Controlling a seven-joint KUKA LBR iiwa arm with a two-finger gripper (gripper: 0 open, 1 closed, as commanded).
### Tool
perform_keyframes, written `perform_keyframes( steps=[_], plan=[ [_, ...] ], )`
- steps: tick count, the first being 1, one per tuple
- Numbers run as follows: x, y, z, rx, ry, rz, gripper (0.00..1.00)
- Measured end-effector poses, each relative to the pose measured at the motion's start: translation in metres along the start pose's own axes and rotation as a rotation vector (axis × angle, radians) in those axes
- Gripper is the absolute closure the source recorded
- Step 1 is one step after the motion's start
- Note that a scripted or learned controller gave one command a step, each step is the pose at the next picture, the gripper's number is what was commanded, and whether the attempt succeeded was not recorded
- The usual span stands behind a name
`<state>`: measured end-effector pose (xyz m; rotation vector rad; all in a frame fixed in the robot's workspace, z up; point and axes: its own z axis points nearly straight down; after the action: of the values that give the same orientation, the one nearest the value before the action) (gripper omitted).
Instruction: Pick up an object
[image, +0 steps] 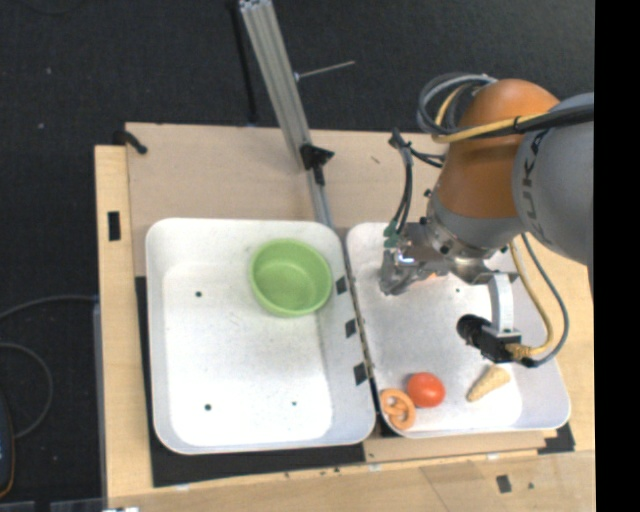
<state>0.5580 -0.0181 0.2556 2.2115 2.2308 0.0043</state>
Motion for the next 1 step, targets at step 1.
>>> perform_keyframes(
  steps=[1],
  plan=[
    [0.0535,0.006,0.0148,0.004,-0.001,0.002,1.0]
  ],
)
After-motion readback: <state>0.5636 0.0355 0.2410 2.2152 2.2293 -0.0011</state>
